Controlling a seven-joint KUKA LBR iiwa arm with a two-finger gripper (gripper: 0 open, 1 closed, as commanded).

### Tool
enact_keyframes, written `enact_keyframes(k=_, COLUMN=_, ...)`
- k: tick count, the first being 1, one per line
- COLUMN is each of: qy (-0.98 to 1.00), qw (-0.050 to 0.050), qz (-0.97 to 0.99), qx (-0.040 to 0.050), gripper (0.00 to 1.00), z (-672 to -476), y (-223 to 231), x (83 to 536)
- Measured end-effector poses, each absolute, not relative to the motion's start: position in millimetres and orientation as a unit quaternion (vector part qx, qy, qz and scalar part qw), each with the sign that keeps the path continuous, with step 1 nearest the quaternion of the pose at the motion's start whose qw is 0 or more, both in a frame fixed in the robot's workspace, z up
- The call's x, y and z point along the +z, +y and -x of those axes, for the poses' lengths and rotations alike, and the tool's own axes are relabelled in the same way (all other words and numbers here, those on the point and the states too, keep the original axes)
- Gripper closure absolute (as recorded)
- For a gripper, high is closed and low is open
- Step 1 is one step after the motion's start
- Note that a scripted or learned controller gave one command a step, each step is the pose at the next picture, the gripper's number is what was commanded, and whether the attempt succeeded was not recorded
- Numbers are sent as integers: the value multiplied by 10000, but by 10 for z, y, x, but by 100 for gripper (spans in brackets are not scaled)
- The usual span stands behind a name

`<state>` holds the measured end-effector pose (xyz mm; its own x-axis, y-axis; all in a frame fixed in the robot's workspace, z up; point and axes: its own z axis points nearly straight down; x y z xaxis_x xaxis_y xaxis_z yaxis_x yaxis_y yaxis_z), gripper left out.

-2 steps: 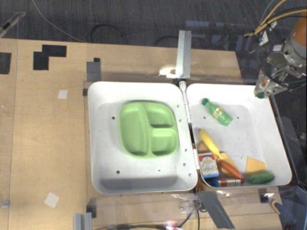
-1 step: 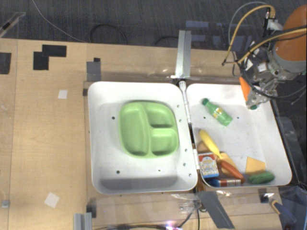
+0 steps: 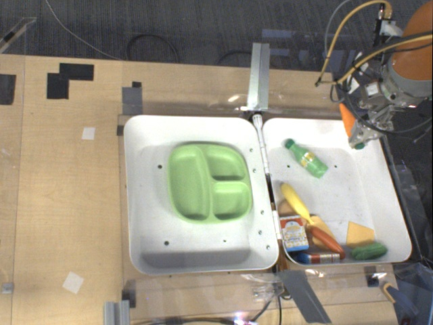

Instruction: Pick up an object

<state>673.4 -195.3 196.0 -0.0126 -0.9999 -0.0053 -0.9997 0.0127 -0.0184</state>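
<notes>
A: Scanning from the left: a green divided tray [image 3: 208,182] sits in the left bin [image 3: 145,246], out of play?

B: Probably. The green bottle [image 3: 306,158] lies loose mid right bin [image 3: 389,202]; the gripper [image 3: 365,135] hovers over that bin's far corner, grip unreadable.

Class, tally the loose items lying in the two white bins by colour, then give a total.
Green: 3 – divided plastic tray, small bottle, dark green vegetable
Yellow: 2 – banana, cheese wedge
Orange: 1 – carrot
Multicoloured: 1 – small carton
Total: 7
</notes>
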Motion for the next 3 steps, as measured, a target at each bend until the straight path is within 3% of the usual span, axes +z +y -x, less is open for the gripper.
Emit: enact_keyframes(k=3, qy=7148, qw=223, qz=6989, qx=-132, gripper=100, z=-6806, y=-1921, x=2380)
